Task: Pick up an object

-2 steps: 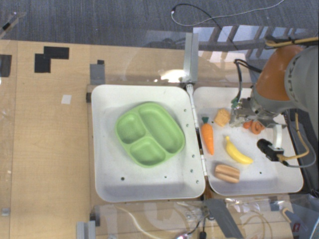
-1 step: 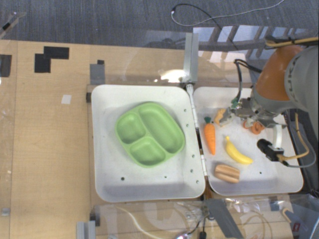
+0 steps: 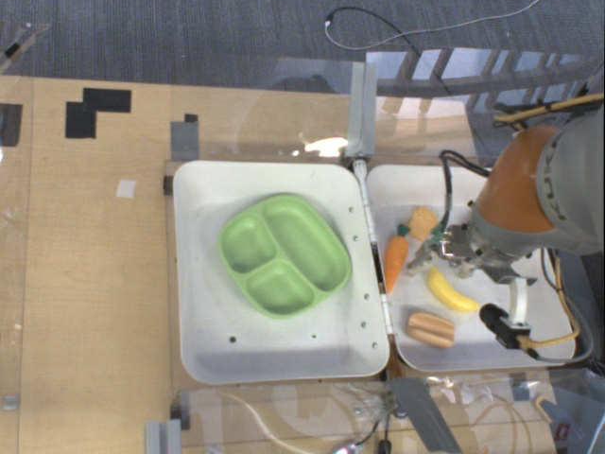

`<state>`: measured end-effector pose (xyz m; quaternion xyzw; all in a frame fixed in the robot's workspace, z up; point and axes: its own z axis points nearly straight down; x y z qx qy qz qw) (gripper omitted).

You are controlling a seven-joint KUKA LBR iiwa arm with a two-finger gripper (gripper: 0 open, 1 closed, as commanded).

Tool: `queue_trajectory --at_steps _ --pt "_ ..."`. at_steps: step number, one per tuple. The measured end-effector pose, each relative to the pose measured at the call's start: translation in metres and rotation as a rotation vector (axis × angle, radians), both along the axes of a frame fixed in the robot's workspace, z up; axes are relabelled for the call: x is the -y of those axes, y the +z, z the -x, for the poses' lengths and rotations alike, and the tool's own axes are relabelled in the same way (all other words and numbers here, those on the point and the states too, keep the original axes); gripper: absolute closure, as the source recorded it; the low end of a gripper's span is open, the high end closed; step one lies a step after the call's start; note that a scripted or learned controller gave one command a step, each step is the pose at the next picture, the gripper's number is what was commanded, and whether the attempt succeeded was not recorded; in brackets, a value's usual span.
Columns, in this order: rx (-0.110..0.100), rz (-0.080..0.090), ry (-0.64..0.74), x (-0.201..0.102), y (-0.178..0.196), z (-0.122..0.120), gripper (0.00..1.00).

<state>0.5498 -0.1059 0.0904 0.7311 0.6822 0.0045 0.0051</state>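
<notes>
Wide wooden table (image 3: pixel 85 282) first, carrying two white bins side by side. The left bin (image 3: pixel 203 339) has a green divided plate (image 3: pixel 284 253) lying in the middle of it, apart from every wall. The right bin (image 3: pixel 416 356) is where the action is: the grey arm (image 3: pixel 567 192) with its orange band reaches in from the right and hangs low over that bin's centre.

Nothing is lifted yet, as far as this view shows. The gripper (image 3: pixel 452 246) sits down among the toy food, just above the yellow banana (image 3: pixel 452 293) and just right of the orange carrot (image 3: pixel 394 261), with a small corn cob (image 3: pixel 423 222) near its upper left. Whether the jaws are spread or closed I cannot tell; the wrist and its hardware cover them, and no item is visibly between them.

The brown sausage-like piece (image 3: pixel 430 328) lies alone near the bin's front, well clear of the gripper.

My read: approach done, with the grasp and the lift remaining, and banana or carrot the likeliest target.
</notes>
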Motion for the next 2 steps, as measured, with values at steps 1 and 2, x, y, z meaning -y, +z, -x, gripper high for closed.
queue_trajectory --at_steps 1,2 --pt "0.006 -0.003 0.001 -0.002 0.012 -0.003 1.00" --pt "-0.007 0.000 0.069 -0.032 0.104 -0.069 1.00"
